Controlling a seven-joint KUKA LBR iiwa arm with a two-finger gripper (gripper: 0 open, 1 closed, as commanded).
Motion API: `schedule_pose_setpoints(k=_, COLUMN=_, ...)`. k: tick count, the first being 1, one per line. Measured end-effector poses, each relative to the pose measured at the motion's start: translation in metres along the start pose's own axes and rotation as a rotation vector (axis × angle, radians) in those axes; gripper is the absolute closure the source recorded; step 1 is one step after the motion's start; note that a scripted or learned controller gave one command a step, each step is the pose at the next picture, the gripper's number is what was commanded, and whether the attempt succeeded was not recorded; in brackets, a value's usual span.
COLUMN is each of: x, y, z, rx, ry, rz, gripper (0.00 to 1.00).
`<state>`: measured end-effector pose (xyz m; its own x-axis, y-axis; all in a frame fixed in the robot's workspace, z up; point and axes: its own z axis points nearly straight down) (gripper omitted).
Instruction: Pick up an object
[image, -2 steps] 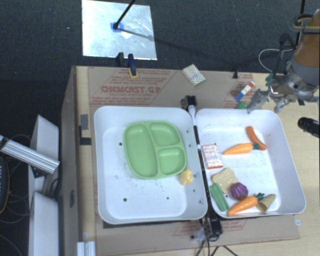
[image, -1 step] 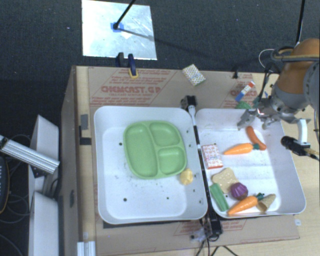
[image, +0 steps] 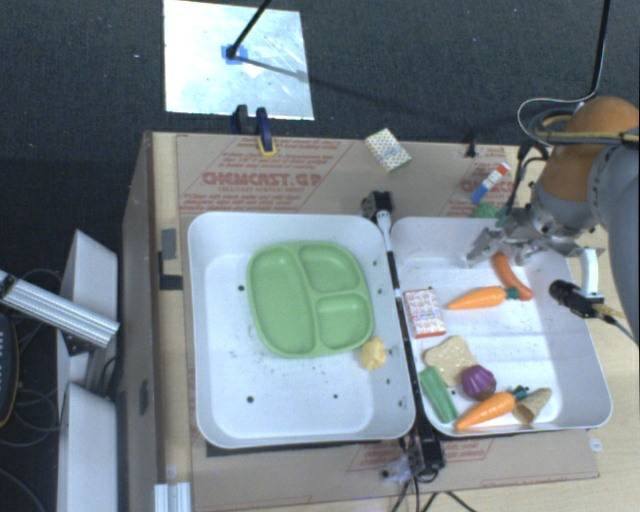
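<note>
Holding a green plate (image: 310, 298), left bin (image: 215, 330), toy food in right bin (image: 585, 390), pincer (image: 505, 250) grip unclear.

Red print reading "CHEMCAST GP" runs across the brown board (image: 262, 172) under the bins, with smaller red lines around it too small to read, and the red-and-white card (image: 424, 312) in the right bin (image: 590, 380) carries illegible print.
</note>
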<state>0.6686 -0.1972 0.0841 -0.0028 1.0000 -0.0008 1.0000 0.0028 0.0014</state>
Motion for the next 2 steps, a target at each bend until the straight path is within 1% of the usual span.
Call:
schedule_pose_setpoints(k=1, x=0.0, y=0.002, z=-0.013, rx=-0.006, ry=-0.002, rz=-0.003, gripper=1.0)
schedule_pose_setpoints(k=2, x=0.046, y=-0.034, z=-0.13, rx=-0.006, ry=-0.001, rz=-0.002, gripper=1.0)
